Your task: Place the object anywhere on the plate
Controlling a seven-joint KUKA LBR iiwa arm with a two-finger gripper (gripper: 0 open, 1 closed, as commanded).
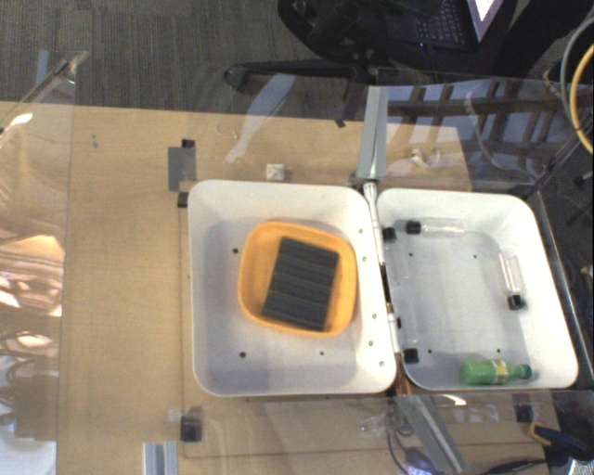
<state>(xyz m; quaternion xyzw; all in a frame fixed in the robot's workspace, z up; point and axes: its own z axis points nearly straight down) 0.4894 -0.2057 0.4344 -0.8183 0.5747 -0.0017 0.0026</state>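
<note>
Item: dark grey ribbed rectangular block (pixel 300 283). Location: lying flat on the shallow orange square plate (pixel 251 278), near its centre, long side slightly turned from the plate's edges, all of it within the rim. The plate sits in the left white bin (pixel 209 278).

Stage, as judged: if the block is the task's object, placing looks finished, since it rests wholly on the plate with nothing touching it. If instead the object is one in the right bin, picking has not begun.

Tool: its opening and contents cannot be told from this view.

Right white bin (pixel 548 278), contents: a small green plastic bottle (pixel 495 373) lying on its side along the near wall; a clear tube with a black cap (pixel 432 225) lying by the far wall; a second clear tube with a black cap (pixel 511 280) lying near the right wall. All three well apart from one another.

Next move, as judged: should another item be wanted on the plate, the bottle is the easiest pick, but it lies close to the bin wall, so the approach needs clearance on that side, and a round body may roll when nudged. The tubes are clear, slim and likely slippery.

Surface: pale wooden counter (pixel 111 278), with small black clamps at the bins' corners and a grey metal rail (pixel 373 130) running back from the seam between bins.

Room: dark carpet behind, with a black office chair base (pixel 371 28).
</note>
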